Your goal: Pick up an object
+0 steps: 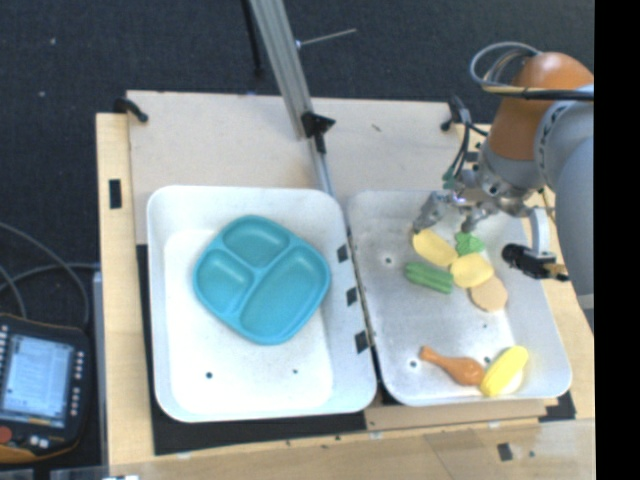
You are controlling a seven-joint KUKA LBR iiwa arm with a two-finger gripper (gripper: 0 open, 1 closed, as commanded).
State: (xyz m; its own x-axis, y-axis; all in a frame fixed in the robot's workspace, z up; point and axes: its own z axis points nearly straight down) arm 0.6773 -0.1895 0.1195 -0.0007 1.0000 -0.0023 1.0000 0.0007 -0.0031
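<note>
Hand (448,208), grip state unclear, hangs at the right bin's (385,368) 12 o'clock; the yellow piece (433,248) lies just at its 6 o'clock, long axis running 10 to 4

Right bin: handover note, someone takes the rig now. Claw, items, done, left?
Claw: low over the right bin's far side, by the food pile; finger state unclear, nothing seen held.
Items: yellow pieces, green pod, tan slice clustered below the claw; drumstick and lemon near the front edge. Blue tray in the left bin.
Done: none lifted.
Left: grasp one and lift.
</note>
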